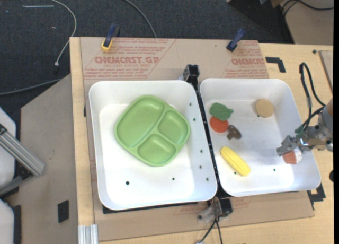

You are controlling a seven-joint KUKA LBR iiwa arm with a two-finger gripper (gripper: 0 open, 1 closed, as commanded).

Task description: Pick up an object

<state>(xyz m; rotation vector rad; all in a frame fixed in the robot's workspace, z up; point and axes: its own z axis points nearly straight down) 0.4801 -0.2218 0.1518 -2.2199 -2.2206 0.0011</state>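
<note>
Orange-red toy piece (290,157) is sitting right under the claw (289,148) at the right bin's (249,86) right side (can't tell if it's gripping). Yellow corn (235,161) is lying nearby, green divided plate (152,130) is sitting in the left bin (106,184).

Small grey metal claw (291,148) (cable-trailed)
</note>
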